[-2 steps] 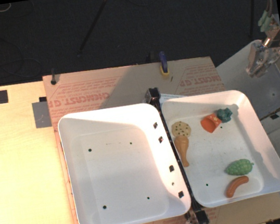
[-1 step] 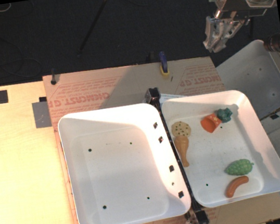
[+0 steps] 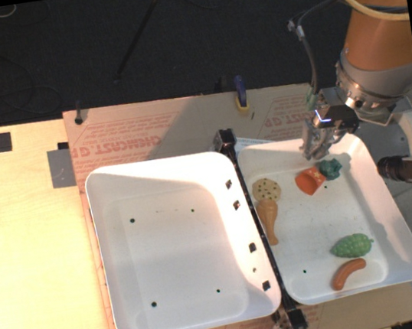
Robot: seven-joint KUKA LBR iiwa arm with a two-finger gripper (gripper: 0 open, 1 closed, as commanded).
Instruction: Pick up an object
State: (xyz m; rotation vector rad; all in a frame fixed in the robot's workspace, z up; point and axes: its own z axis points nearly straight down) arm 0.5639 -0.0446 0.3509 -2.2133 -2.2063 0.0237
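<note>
The right bin [image 3: 387, 208] holds several toys. A red-orange piece [image 3: 310, 180] lies near its far side, with a dark teal piece [image 3: 331, 169] touching it on the right. An ice-cream cone with a speckled scoop [image 3: 266, 203] lies along the bin's left wall. A green bumpy piece [image 3: 352, 245] and an orange sausage [image 3: 349, 273] lie near the front. My gripper [image 3: 316, 150] hangs just above and behind the red and teal pieces, pointing down. Nothing shows between its fingers.
The left bin [image 3: 113, 213] sits beside the right one, with black clips [image 3: 252, 247] along the shared wall. Both bins rest on a cardboard sheet [image 3: 185, 128]. A pale wooden bench top [image 3: 28, 265] extends to the left.
</note>
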